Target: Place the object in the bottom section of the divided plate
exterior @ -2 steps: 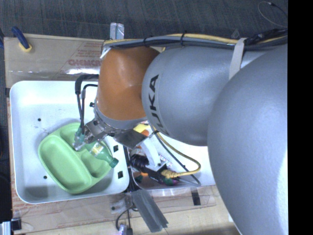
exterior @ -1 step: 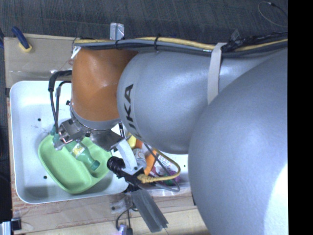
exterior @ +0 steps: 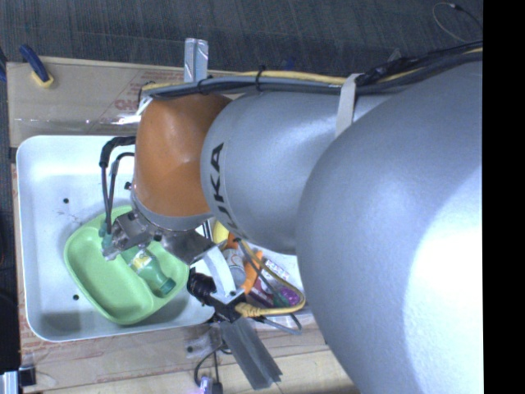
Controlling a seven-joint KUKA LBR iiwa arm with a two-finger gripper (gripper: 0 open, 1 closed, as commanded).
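A green divided plate (exterior: 102, 279) lies in the left white bin (exterior: 41, 220), towards its lower right. On the plate's right part lies a small pale bottle with a yellow label and a green cap (exterior: 156, 273). My gripper (exterior: 123, 240) hangs low over the plate's upper right edge, just up and left of the bottle. The orange wrist band and grey arm cover most of it from above. Whether the gripper touches the bottle is hidden.
The arm hides nearly all of the right bin; a few colourful items (exterior: 275, 294) show at its lower left corner. A blue and yellow clamp (exterior: 37, 66) sits on the bench's top left. The left bin's floor is bare to the left of the plate.
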